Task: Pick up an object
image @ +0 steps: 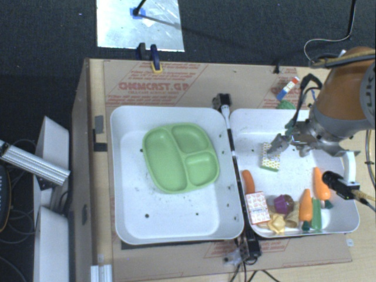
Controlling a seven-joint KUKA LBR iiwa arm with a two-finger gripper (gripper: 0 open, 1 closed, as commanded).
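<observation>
Since the gripper [281,145] sits low in the right bin [252,122], just right of a green-and-white speckled block [271,158], we reckon we're at the approach step. Honestly can't tell whether it has hold of anything. Next move probably needs lining up over that block. Lower right we've got carrots [305,205], a purple piece [284,204] and a small card [257,207]. Left bin [126,157] just holds a green divided plate [180,157].
</observation>
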